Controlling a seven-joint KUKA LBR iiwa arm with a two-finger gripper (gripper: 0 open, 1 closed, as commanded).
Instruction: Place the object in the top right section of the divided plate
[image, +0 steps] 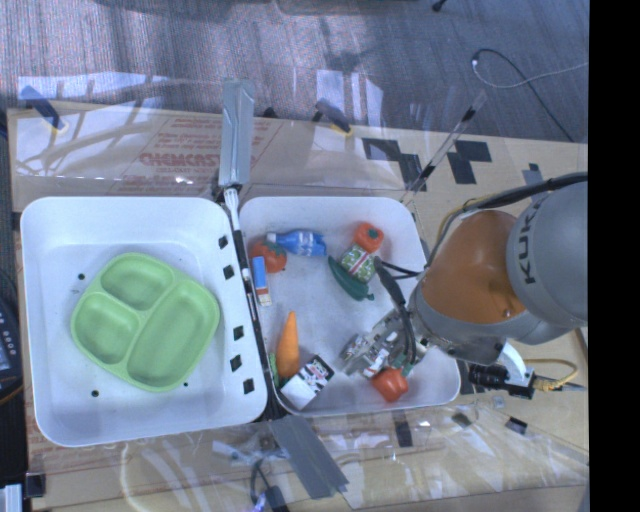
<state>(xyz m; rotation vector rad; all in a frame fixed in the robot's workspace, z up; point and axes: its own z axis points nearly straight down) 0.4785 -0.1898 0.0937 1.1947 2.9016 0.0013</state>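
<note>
We saw the gripper (378, 352) low in the right bin (330, 212), but we could not tell its state (the wrist hid much). A red object (391, 384) lay just beside it, too round to show any long axis. We judged the pick step in hand; next came a sure grasp, a lift, and a carry to the green divided plate (145, 320).

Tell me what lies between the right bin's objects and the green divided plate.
The two bins' raised walls, meeting side by side, separate the right bin's objects from the green divided plate in the left bin. The carrot and blue bottle lie near that divide. Nothing rests on the plate's sections, and the left bin floor around it looks bare.
</note>
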